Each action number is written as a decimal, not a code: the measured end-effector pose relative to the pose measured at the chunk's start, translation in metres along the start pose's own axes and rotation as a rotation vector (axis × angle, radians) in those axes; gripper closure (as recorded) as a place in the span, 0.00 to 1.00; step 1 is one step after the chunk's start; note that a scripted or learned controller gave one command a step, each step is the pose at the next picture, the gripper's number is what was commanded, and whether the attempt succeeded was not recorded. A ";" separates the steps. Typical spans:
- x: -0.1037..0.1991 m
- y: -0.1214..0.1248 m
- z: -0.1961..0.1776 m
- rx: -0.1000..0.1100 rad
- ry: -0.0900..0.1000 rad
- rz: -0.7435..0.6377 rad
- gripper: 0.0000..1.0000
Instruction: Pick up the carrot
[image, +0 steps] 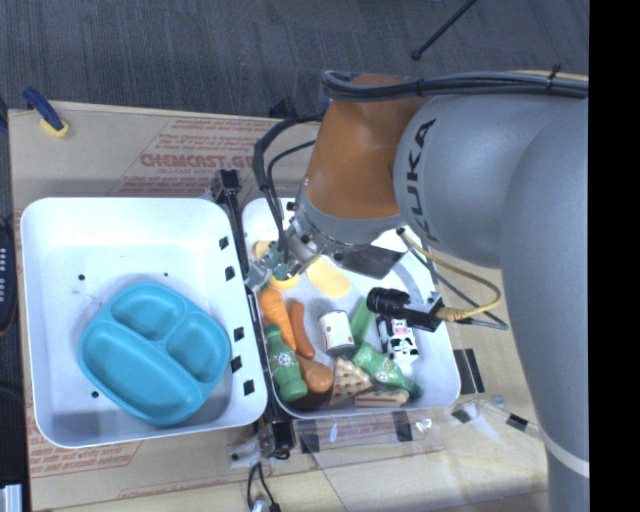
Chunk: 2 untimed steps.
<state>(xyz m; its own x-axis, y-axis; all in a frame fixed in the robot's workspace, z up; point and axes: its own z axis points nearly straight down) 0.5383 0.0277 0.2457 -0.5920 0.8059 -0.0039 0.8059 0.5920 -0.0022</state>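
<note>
The orange carrot (272, 306) lies along the left wall of the right bin (446, 376), pointing toward the bin's back. My gripper (277, 263) hangs just above the carrot's far end, close to the divider between the two bins. The grey arm with its orange band covers the back half of the right bin.
Around the carrot lie a reddish sausage (300, 329), a green bottle (286, 366), a white can (338, 332), a pizza slice (350, 380), a yellow piece (328, 278) and a cow figure (402, 346). The left bin (60, 225) holds a blue divided plate (152, 350).
</note>
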 end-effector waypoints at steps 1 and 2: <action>0.059 -0.023 0.017 0.009 0.009 0.277 1.00; 0.007 -0.071 -0.005 0.004 0.001 0.430 1.00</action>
<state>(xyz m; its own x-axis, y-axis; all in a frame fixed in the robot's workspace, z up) 0.4772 -0.0085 0.2511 -0.2020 0.9794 -0.0039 0.9794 0.2020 -0.0044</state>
